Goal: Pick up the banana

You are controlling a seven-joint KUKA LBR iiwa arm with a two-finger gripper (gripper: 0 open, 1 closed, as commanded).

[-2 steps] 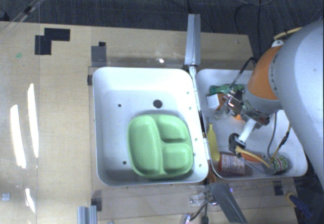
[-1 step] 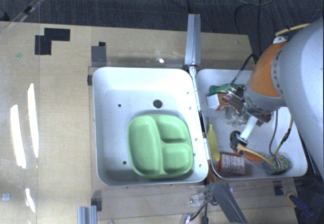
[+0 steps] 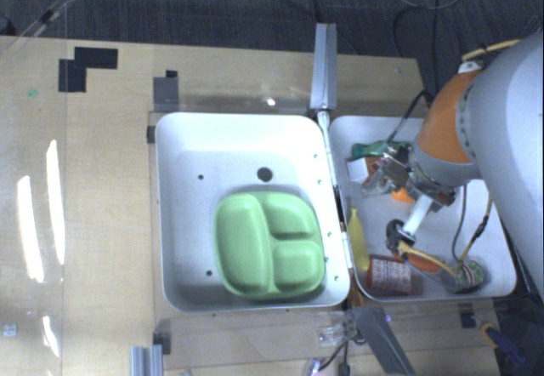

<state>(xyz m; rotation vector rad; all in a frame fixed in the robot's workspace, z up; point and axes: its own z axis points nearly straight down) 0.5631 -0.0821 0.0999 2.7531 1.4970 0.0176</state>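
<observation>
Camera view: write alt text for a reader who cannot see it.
A grey arm's gripper hangs over the right white bin, where a banana lies along the left wall beside a red packet. The left bin holds a green divided tray.

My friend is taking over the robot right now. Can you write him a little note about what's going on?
Hand: over the upper part of the right bin; I can't tell if it is open or shut, and no banana shows in it.
Banana: lying along the right bin's left wall, just above a brown packet.
Left bin: holds a green divided tray.
Done: nothing yet; the banana is not picked up.
Left: bring the hand down and left to the banana, grab it, lift.
</observation>
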